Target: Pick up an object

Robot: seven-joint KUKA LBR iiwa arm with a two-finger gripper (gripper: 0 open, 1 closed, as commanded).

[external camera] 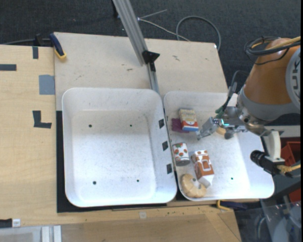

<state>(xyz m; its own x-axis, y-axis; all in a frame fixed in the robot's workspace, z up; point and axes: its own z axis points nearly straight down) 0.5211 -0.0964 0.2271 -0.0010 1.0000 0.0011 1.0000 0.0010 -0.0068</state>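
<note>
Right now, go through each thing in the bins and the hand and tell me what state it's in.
hand: over the right bin, holding nothing I can see.
right bin: holds four items.
left bin: sits flat beside the right one.
small box: lying in the right bin, next to the hand.
can: lying near the right bin's left wall.
carton: lying on its side.
pastry: resting at the front rim.

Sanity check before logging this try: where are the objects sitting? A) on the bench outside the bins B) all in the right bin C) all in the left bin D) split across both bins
B: the small boxes, the can and the pastry all lie in the right bin, near the gripper.
</note>
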